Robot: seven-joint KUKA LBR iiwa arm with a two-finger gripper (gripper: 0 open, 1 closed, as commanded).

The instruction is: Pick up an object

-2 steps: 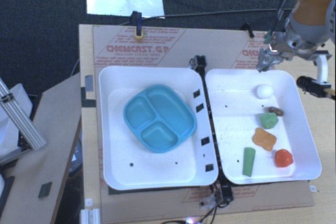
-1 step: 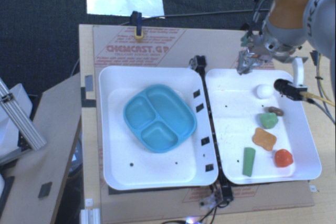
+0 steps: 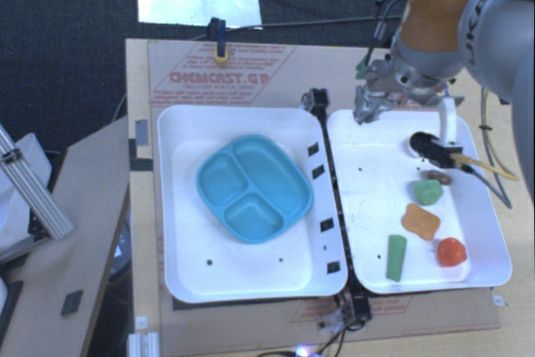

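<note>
Fingers (image 3: 364, 113): can't tell from this slant whether they're spread or pinched. Nothing is visible between them, so no grasp. They hang over the 11 o'clock corner of the right bin (image 3: 368, 205), well apart from every candidate. Best pick in my view is the green stick (image 3: 395, 257). It lies flat at the bin's 6 o'clock, long axis roughly 12-to-6, with bare floor on both long sides. It looks like a short rounded bar, matte, probably soft plastic, and narrow enough to pinch across. To do it well: travel toward 5 o'clock and centre over the stick's middle. Rotate so the closing line runs 3-to-9 across the short width, drop straight down, and close only at floor level. The others look riskier. The orange piece (image 3: 420, 221) sits at the stick's 1 o'clock. The red ball (image 3: 451, 252) is at its 3 o'clock, near the rim and likely to roll. The green lump (image 3: 428, 191) and small brown bit (image 3: 435, 176) sit close together further toward 12. Skip the blue divided plate (image 3: 253, 188) in the left bin (image 3: 184, 263): too wide and flat. Both bins sit on the board-topped surface (image 3: 167, 71).
</note>
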